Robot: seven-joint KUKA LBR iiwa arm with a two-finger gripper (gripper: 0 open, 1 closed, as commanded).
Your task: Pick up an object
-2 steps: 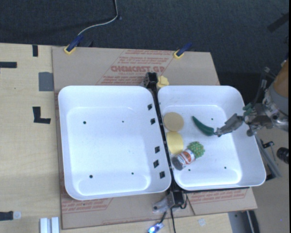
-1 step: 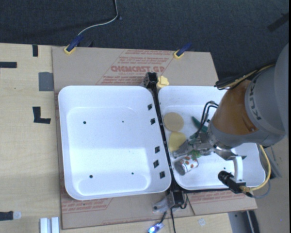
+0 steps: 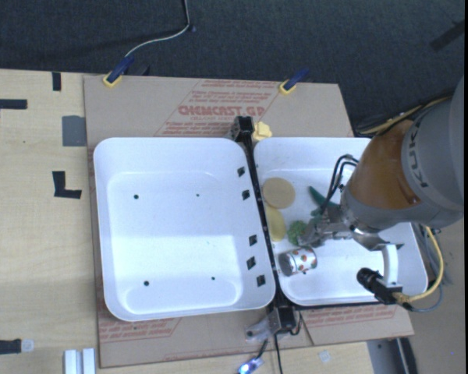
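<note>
The grey arm (image 3: 421, 170), with its orange band, looms largest at the right of the frame, reaching down into the right bin (image 3: 335, 291). Its gripper (image 3: 324, 226) sits low among a green object (image 3: 299, 230), a tan disc (image 3: 279, 192), a yellow piece (image 3: 276, 224) and a silver cylinder (image 3: 299, 261). Whether anything is gripped cannot be told. The grasp looks under way; next comes closing firmly, then lifting. The left bin (image 3: 109, 209) fills centre-left. Red lettering on the cardboard (image 3: 218, 111) above is partly readable, perhaps "CHEMGRAT".
</note>
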